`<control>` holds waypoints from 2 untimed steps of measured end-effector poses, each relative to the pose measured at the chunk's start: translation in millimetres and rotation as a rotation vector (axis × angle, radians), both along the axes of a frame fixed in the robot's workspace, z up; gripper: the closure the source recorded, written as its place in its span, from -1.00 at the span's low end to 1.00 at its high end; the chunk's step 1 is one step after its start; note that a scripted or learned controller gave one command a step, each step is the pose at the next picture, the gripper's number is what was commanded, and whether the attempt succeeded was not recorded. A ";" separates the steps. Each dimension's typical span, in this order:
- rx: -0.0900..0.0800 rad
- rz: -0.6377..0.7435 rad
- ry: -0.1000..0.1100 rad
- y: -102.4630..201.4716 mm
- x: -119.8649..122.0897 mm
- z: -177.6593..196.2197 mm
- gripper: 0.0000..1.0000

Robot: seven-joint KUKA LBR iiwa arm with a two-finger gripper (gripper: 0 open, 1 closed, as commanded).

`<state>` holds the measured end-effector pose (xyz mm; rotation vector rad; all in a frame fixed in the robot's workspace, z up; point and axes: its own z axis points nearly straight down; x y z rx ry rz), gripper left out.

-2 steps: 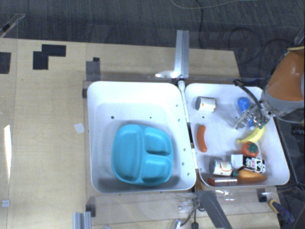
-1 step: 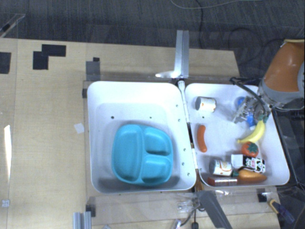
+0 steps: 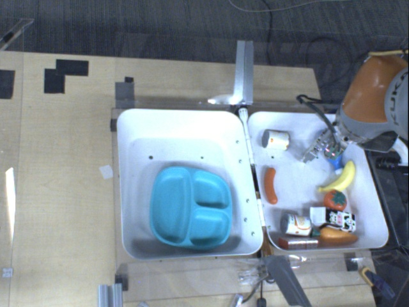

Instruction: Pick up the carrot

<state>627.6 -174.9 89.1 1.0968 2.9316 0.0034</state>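
Observation:
A short orange-red piece with a green top (image 3: 336, 200), which I take for the carrot, lies in the right bin (image 3: 377, 190) just below a yellow banana (image 3: 342, 178). My gripper (image 3: 317, 151) hangs over the bin's back part, up and to the left of the banana and well apart from the carrot. It holds nothing that I can see. The grey arm with its orange band (image 3: 370, 98) comes in from the upper right.
The right bin also holds a white cup (image 3: 276, 139), a red sausage-shaped piece (image 3: 271, 185), a small can (image 3: 297, 223), a black-and-white box (image 3: 342, 220), an orange-brown long piece (image 3: 337, 236) and a blue item (image 3: 337, 162). A blue divided plate (image 3: 190, 206) sits in the left bin (image 3: 137, 139).

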 end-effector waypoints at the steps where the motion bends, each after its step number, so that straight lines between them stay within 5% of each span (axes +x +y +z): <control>1: 0.003 -0.358 0.000 -13.6 12.3 -0.8 1.00; 2: 0.003 -0.371 0.002 -29.7 13.4 -1.2 1.00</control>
